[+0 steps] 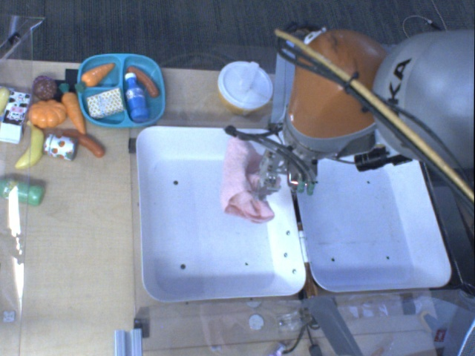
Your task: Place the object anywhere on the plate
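Note:
A crumpled pink cloth (pixel 239 180) lies in the left white bin (pixel 185 236), near its right wall. My gripper (pixel 269 179) hangs straight down over the cloth's right edge, touching or just above it, and the wrist's orange band hides part of it. The blue divided plate (pixel 154 71) stands on the bench beyond the left bin's far left corner. It holds a toy carrot, a blue bottle, a sausage and a cracker-like piece.
The right white bin (pixel 371 228) lies under the arm. A white-lidded yellow cup (pixel 245 85) stands behind the left bin. Toy food lies at the bench's left: a pumpkin (pixel 47 113), a banana (pixel 31 148), a can (pixel 59 147) and a green piece (pixel 26 191).

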`<state>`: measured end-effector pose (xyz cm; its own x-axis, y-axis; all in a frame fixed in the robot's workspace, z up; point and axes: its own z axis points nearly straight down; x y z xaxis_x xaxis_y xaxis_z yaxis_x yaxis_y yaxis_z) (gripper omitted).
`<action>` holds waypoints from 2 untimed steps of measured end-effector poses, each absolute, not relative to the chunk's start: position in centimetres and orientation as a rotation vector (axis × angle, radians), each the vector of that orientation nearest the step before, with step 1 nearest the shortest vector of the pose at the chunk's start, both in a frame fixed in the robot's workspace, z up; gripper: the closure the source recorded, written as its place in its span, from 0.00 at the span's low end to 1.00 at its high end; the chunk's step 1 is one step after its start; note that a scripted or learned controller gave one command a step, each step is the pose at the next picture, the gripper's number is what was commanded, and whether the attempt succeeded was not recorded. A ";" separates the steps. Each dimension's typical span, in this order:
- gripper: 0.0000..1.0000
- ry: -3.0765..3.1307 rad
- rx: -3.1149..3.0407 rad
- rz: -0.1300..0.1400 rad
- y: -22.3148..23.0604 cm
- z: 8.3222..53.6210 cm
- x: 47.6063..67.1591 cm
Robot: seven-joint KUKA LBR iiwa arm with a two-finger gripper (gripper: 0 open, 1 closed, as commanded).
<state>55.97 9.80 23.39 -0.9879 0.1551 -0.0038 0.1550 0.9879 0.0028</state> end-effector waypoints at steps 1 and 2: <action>1.00 3.139 0.002 0.004 13.0 22.8 52.1; 0.00 3.138 0.003 0.004 13.0 22.9 52.2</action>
